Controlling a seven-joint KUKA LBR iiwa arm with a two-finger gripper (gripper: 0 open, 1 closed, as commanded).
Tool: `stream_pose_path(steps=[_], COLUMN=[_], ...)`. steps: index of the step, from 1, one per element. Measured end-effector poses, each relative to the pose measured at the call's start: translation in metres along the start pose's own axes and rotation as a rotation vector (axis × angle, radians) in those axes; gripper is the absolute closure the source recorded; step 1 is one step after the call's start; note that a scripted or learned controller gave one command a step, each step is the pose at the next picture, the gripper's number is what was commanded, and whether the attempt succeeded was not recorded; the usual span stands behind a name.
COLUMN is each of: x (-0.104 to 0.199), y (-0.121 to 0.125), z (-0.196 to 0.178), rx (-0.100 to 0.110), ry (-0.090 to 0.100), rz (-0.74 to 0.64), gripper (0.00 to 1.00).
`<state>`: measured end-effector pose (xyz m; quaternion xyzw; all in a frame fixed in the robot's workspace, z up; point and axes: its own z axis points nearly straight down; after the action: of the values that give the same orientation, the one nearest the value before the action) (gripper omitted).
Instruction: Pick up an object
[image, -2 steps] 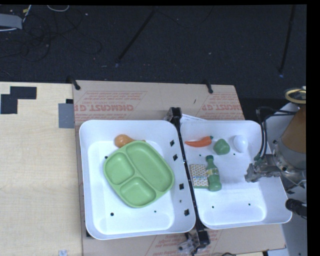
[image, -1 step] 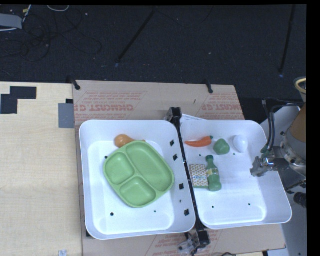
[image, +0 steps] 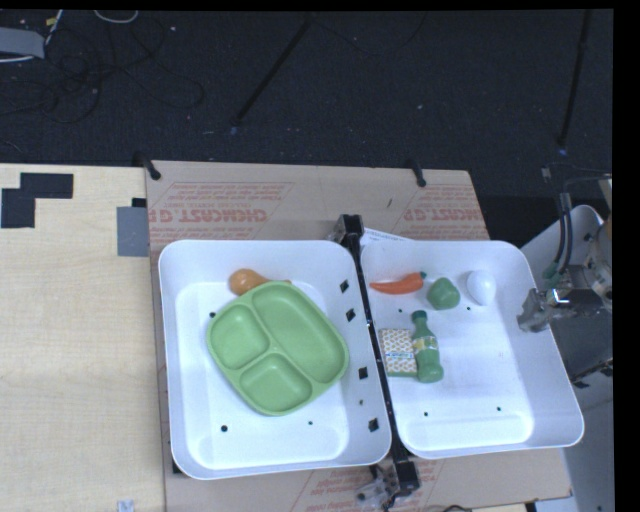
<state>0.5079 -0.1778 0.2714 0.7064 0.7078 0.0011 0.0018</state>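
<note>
One fixed camera looks down at a slant from above the bench, far enough back to take in both the left bin (image: 190, 300) and the right bin (image: 500, 400) whole, with dark floor beyond and the arm (image: 570, 300) at the right edge.

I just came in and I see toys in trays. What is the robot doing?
The robot's claw sits at the right edge of the right bin, not holding anything. That bin has a toy carrot, a green bottle, a small box, a green lump and a white ball. The left bin has a green plate.
</note>
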Motion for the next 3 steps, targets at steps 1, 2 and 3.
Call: stream_pose_path(steps=[1,2,3], x=[0.056,0.117,0.170], y=[-0.001,0.004,0.000], z=[0.017,0.025,0.040], rx=[0.008,0.008,0.010], ry=[0.003,0.003,0.003], rz=[-0.002,-0.003,-0.002], gripper=[1.00,1.00,1.00])
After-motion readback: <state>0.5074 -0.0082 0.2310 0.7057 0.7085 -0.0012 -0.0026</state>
